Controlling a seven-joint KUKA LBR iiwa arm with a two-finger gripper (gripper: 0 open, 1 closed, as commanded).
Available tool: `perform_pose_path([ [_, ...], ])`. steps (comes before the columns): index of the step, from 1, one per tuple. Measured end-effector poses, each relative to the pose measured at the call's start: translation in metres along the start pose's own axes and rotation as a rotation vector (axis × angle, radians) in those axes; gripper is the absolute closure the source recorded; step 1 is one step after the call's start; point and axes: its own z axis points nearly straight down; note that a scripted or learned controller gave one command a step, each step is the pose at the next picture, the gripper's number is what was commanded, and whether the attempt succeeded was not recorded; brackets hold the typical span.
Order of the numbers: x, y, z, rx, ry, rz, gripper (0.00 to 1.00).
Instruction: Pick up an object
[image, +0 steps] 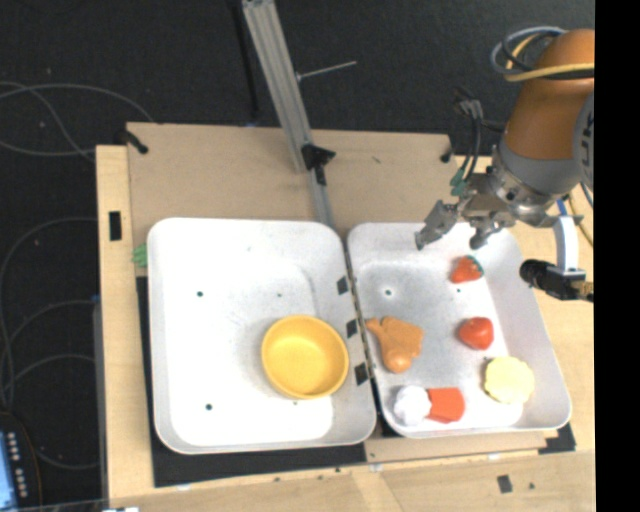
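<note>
The gripper (458, 226) hangs over the far edge of the right bin (420, 260), its two grey fingers spread apart with nothing between them. The grey arm (545, 120) with its orange band comes in from the right side of the bench (200, 170). Just below the gripper, near the bin's far right corner, lies a small red piece (465, 269), close to the fingertips but apart from them. Further toward the near edge along the right wall sit a red ball (476, 332) and a pale yellow disc (508, 380). Against the bin's left wall rests an orange lump (396, 342), and at the near edge a white ball (411, 403) touches an orange block (447, 403). The left bin (200, 260) carries a yellow bowl (304, 356) near its near right corner, upright, close to the wall shared with the right bin. A slanted metal rail (285, 90) stands behind the bins, and cables (50, 120) lie on the dark floor to the left.
</note>
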Motion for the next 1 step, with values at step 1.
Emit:
perform_pose_path([
  [1, 0.0001, 0.0, 0.0, 0.0, 0.0, 0.0, 0.0],
])
